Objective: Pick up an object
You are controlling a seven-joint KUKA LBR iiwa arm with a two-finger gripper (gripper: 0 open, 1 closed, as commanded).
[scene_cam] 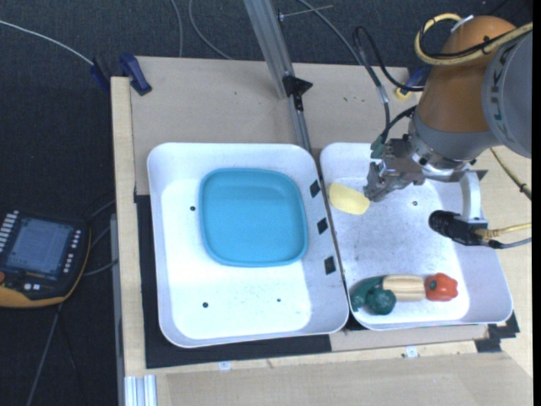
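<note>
My gripper [378, 186] hangs over the upper left part of the right bin [473, 252], just right of a pale yellow rounded object [347, 199] that lies near the bin's left wall. Along the bin's front edge lie a dark green object [373, 298], a tan cylindrical piece [404, 288] and a red object [440, 287] in a row. Nothing shows between the fingertips.
The left bin [173, 227] holds a blue square plate [252, 216]. A metal pole [270, 32] slants up from between the bins. A black cable connector [452, 225] hangs over the right bin. A teach pendant [38, 252] lies left of the bench.
</note>
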